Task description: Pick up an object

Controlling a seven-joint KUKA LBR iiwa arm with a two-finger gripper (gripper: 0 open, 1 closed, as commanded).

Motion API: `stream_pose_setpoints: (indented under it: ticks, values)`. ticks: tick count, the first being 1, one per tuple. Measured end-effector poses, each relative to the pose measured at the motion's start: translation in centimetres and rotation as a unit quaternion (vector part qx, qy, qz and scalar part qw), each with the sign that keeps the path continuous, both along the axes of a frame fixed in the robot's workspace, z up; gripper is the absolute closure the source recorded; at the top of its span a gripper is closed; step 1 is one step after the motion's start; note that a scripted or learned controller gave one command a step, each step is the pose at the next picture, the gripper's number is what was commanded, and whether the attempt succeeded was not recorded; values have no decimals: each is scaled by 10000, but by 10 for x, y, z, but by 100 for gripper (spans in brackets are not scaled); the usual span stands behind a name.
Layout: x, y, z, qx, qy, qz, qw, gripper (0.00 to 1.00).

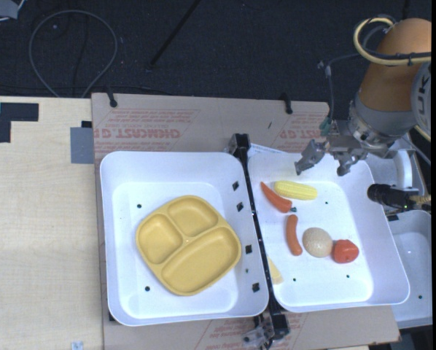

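We hover our gripper (324,161), fingers spread and holding nothing, above the right bin's (382,217) far edge, near the corn (296,190), likely lining up a pick.

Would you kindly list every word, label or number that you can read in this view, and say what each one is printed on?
Red print along the far strip of the cardboard sheet under the bins: it looks reversed or upside down and is too blurred to read for certain.
More red print on the cardboard's near edge: too small and blurred to read.
No text is visible on the bins, tray or food items.
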State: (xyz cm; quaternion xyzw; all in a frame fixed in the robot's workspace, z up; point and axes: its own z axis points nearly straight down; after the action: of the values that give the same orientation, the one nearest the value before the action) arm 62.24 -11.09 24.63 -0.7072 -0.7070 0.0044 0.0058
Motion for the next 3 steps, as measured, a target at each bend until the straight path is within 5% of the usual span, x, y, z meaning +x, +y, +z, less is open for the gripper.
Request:
stream_pose_setpoints:
  ticks: [1, 3]
  values:
    - [2, 0, 6, -6, -55, 8, 10000, 0]
    - [-4, 2, -82, -4, -32, 2, 10000, 0]
